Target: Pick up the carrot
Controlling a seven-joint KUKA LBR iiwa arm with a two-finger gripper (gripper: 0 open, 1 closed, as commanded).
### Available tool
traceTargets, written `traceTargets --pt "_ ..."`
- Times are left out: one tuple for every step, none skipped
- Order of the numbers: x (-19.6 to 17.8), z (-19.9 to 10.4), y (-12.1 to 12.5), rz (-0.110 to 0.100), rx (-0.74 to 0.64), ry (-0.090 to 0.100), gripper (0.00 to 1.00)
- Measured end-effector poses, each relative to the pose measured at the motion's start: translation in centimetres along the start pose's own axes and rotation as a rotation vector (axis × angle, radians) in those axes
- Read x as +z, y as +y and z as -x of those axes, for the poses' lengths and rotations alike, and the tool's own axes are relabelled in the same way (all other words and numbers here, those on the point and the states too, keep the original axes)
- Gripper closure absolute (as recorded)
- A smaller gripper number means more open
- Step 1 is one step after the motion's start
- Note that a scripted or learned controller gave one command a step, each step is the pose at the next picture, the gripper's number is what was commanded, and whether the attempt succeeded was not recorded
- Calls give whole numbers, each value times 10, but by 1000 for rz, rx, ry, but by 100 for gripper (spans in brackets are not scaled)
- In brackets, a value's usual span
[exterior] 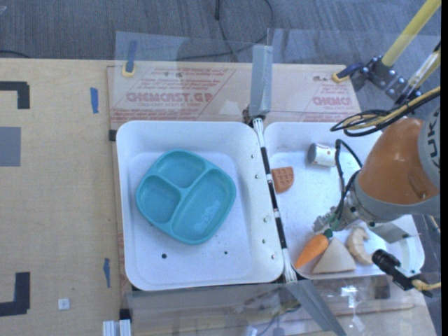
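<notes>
The carrot (311, 250) is orange with a green top. It lies slanted near the front left corner of the right bin (297, 142), with its green end pointing up and to the right. My gripper (327, 222) hangs just above that green end, below the arm's orange band (395, 166). The arm covers most of the gripper. Nothing visibly sits in its grasp.
In the right bin a tan wedge (335, 260) touches the carrot's right side, with a pale curved piece (359, 244) beyond it. An orange waffle (283, 179) and a silver can (322, 154) lie farther back. The left bin (133, 145) holds a teal divided plate (185, 196).
</notes>
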State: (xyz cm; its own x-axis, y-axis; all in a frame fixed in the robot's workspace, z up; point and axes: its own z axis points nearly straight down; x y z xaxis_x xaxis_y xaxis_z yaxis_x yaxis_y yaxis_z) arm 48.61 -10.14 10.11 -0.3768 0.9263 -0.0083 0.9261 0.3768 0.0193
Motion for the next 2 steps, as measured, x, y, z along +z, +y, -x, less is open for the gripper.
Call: traceTargets --pt "-83 -77 26 -20 179 6 100" --pt "-83 -59 18 -20 316 4 100"
